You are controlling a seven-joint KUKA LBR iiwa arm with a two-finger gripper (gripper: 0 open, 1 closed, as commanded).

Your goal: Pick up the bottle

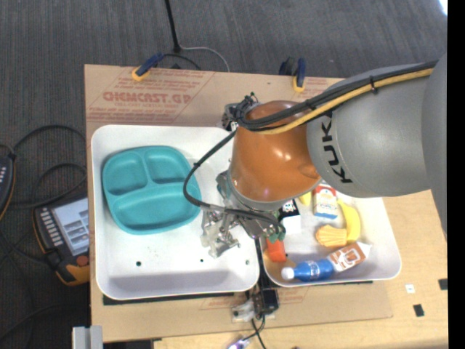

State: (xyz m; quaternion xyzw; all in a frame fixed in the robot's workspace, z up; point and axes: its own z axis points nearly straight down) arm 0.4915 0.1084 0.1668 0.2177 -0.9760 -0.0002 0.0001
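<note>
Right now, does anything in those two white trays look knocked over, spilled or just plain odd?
Nothing looks spilled or broken. The blue bottle lies on its side in the right bin, beside the other toys. The oddest thing: the pincer hangs over the left bin, by the teal plate, not over the bottle.

Bright and even all over, lit from above. Soft, short shadows under the arm (378,137) and inside the left bin (116,267). Small shine on the orange band (272,155). White glare in the top right corner. A bit fuzzy everywhere, with grainy small details. Gripper (221,235) smeared and hard to make out. No bending at the edges.
</note>
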